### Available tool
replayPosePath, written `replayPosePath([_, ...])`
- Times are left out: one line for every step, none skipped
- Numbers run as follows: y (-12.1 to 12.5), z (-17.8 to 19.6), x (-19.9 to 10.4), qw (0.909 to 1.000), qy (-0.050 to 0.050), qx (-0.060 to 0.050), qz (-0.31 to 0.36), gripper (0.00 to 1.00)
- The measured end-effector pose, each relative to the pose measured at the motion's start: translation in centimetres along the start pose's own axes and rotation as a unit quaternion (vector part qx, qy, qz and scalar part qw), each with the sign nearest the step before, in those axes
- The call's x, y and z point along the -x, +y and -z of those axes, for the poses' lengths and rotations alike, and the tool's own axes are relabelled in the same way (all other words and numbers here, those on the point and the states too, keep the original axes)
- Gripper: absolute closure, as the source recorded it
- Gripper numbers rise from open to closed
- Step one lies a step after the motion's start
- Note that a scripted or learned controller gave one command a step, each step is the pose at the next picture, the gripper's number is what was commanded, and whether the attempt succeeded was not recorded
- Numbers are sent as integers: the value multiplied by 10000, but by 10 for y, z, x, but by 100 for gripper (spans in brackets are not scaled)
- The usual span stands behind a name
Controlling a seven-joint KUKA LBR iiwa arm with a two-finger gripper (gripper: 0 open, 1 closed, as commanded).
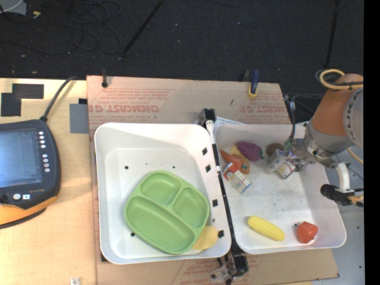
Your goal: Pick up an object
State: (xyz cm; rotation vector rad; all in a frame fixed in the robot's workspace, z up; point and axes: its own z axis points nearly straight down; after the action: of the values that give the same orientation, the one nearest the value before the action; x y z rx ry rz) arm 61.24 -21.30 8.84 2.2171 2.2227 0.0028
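My gripper (285, 165) is low over the upper right part of the right bin (323, 242), reaching in from the right edge. A small brown object (274, 150) lies just to its left, close to it; whether they touch is unclear. A purple toy (249, 151) rests at the back of the bin. Left of the gripper lie an orange-red piece (229, 158) and a small printed packet (239, 181). A yellow corn cob (265, 228) and a red toy pepper (306, 232) lie near the front wall.
The left bin (113, 159) holds a green divided plate (168, 209) with a pale yellow item (205, 240) at its front right corner. A tablet-like pendant (27, 162) sits on the bench at far left. Cardboard (178, 103) lies behind the bins.
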Motion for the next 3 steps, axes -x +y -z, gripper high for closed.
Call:
replayPosePath([-12, 0, -3, 10000, 6, -24, -22, 0])
replayPosePath([-4, -1, -1, 10000, 3, -20, 6, 0])
replayPosePath([-3, 11, -1, 10000, 8, -11, 22, 100])
